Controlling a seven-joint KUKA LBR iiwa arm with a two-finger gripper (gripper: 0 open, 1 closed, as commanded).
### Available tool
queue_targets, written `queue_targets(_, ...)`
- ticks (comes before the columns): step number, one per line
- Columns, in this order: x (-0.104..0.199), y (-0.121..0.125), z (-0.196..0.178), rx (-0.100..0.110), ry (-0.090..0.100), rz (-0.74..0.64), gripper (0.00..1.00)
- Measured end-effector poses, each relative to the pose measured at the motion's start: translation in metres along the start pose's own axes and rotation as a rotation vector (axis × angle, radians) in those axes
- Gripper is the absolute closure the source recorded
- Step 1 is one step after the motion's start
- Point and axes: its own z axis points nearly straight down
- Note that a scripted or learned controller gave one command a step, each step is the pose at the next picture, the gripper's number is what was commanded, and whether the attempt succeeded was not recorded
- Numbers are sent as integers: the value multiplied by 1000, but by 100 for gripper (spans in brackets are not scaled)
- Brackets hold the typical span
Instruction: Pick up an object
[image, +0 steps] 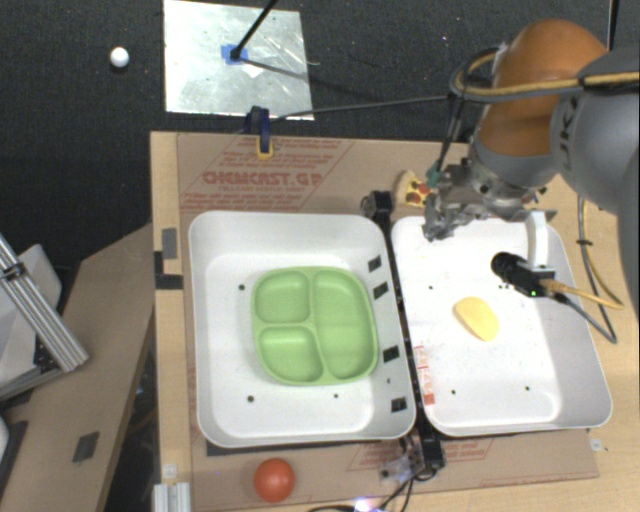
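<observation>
Yellow object (477, 319), small, rounded and somewhat elongated, lies alone on the floor of the right bin (560, 400), near its middle and well apart from every wall; it is the obvious candidate for the pick. The gripper (438, 228) hangs over the far left corner of the same bin, close to the rim shared with the left bin (215, 300), and is clearly apart from the yellow object. Whether the gripper is released or clenched cannot be told from this slanted view, and no object is seen held in it. The step in hand is judged to be the approach. To do it well, the arm (590, 140) should carry the gripper toward the near right, away from the shared rim, until it stands directly above the object, and only then descend. The object's long axis runs obliquely across the bin, so a grip across its narrower width looks the more secure; this may call for a turn of the wrist before the descent. Since the object is low and curved, the descent should go almost to the bin floor, or the closing grip may slide off its upper surface. A straight vertical lift should follow. The green divided plate (313, 325) in the left bin and the orange ball (273, 479) on the bench in front of the bins lie outside this path.
</observation>
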Motion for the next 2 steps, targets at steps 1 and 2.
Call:
queue_targets(1,48,4,-1,-2,0,0,100)
queue_targets(2,100,12,-1,-2,0,0,100)
